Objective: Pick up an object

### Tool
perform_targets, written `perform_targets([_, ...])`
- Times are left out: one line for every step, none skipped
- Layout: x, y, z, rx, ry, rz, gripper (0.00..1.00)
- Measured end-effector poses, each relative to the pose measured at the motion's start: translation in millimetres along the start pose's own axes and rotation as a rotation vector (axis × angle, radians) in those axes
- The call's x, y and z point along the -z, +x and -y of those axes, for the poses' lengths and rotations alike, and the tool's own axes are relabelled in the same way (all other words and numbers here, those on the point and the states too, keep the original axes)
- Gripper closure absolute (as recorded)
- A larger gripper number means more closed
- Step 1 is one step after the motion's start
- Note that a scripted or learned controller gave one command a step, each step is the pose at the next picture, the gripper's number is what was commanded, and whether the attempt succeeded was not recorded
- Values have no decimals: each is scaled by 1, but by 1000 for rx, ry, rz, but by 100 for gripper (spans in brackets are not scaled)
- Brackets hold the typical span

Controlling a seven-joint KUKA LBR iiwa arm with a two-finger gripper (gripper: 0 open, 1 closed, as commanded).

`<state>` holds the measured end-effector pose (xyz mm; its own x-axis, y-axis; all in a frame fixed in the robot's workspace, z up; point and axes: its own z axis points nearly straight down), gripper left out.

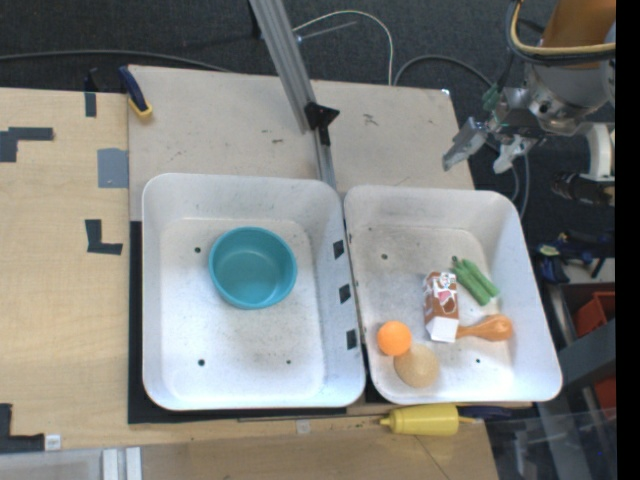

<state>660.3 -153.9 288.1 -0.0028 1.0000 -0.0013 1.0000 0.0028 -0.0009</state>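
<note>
Jaws of my gripper [487, 148] stand open and empty above the counter [400, 128], behind the right bin [520, 268].

– what's in the bins?
– teal bowl [253, 266] upright in the left; right has an orange ball [394, 338], tan potato-ish lump [417, 366], small carton [441, 306], green veg [475, 280], orange drumstick thing [486, 329].

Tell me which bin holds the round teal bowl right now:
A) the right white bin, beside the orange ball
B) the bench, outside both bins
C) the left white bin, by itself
C. The round teal bowl sits alone in the left white bin, while the small orange ball lies in the right white bin with the other small items.
</note>
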Motion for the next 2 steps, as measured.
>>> perform_targets([0, 0, 0, 0, 0, 0, 0])
perform_targets([-45, 6, 1, -1, 4, -1, 0])
